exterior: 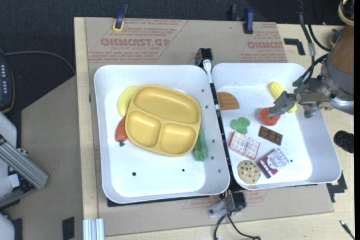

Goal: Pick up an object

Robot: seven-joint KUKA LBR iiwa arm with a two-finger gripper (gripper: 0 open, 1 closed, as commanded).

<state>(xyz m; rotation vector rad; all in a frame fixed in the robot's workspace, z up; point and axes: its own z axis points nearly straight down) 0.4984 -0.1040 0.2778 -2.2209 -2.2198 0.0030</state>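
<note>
We note the tool low over the right bin, beside a red tomato-like piece; whether its fingers are apart or clamped we cannot tell. The right bin holds seven more items: yellow corn, bread slice, green piece, chocolate bar, pink wafer, cookie, red packet. In the left bin, one yellow tray partly hides three items: a banana, a carrot, a green vegetable.
</note>
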